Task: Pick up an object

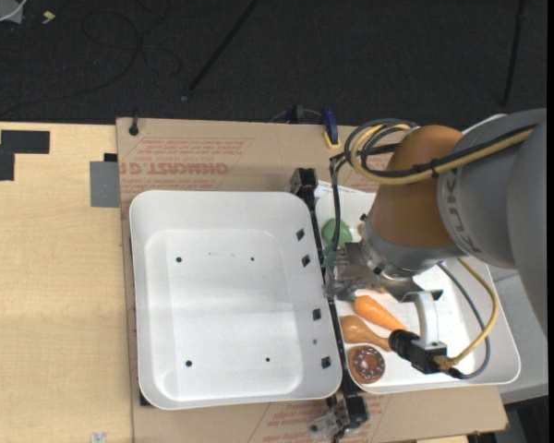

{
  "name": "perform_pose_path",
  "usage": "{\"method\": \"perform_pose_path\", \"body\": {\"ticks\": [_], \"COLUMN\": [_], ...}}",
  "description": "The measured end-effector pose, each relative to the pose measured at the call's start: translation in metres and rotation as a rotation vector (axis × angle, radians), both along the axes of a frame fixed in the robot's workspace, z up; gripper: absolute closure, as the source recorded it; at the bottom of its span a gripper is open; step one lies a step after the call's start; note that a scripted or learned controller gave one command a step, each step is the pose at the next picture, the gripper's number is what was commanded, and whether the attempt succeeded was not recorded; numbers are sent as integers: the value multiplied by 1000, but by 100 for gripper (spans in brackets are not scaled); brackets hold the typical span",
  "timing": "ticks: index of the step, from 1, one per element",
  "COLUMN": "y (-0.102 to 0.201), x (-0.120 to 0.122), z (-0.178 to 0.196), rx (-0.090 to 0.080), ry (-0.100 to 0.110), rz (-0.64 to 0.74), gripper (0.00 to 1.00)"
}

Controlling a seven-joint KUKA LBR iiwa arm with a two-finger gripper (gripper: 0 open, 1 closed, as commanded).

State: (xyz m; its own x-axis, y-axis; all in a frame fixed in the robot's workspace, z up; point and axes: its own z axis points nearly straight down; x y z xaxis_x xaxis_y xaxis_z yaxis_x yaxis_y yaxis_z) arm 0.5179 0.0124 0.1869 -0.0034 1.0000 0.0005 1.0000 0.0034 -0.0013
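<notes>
Arm (462, 192) was the largest thing in frame: grey casing with the orange band, entering from the right and bent down over the right bin (499, 363). It covered most of that bin's upper half. Yellow and black cables looped over the wrist and trailed down to the bin's lower right.

Left bin (222, 303) sat touching the right bin along a shared black divider, on a sheet of printed cardboard (203, 150).

Gripper (351, 280) hung low at the right bin's left wall, just beside the divider. Its body was buried under the wrist; only dark metal parts showed. Could not tell how far its fingers stood apart, nor whether anything sat between them.

Objects, all in the right bin's lower left part:
- Carrot-like orange piece (380, 313), just below the gripper. Long axis ran diagonally, fat end up-left toward the gripper, narrow end down-right.
- Tan elongated piece (362, 331), just beneath the carrot piece and roughly parallel, rounded end toward the bin's left wall.
- Round brown doughnut-like disc (367, 365), near the bin's bottom left corner.
- Green object (337, 232), above the gripper against the left wall, partly hidden by the wrist; shape unclear.
</notes>
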Motion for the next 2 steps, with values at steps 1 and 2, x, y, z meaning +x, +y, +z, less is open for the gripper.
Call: {"method": "perform_pose_path", "body": {"ticks": [1, 2], "y": [53, 54], "x": [22, 121], "z": [13, 76], "rx": [0, -1], "ry": [0, -12], "rz": [1, 1], "gripper": [100, 100]}}
